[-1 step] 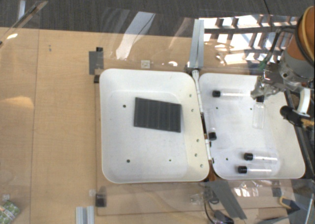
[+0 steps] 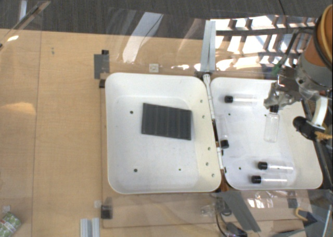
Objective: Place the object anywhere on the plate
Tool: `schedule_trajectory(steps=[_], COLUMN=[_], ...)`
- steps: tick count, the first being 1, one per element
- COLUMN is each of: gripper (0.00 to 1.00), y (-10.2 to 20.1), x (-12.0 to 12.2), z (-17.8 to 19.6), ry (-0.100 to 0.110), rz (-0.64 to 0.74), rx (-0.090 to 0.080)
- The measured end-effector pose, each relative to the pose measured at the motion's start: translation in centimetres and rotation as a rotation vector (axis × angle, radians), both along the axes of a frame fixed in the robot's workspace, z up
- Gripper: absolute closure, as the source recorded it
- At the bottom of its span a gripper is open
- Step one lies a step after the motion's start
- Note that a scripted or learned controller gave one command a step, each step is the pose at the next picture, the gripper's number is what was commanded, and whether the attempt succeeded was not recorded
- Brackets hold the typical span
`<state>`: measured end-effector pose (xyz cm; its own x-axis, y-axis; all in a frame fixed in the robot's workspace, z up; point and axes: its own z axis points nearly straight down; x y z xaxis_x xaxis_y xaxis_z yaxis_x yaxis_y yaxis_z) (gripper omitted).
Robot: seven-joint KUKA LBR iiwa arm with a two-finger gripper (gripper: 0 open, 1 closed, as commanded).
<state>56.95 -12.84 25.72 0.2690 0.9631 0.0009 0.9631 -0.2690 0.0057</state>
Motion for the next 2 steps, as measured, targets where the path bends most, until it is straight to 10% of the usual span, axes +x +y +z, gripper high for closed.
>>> schedule_trajectory(steps=[2], gripper=[1.00], y=[10.7], x=[-2.4], z=[-7.4], ry=[0.004], rz=[0.169], rx=[0.000])
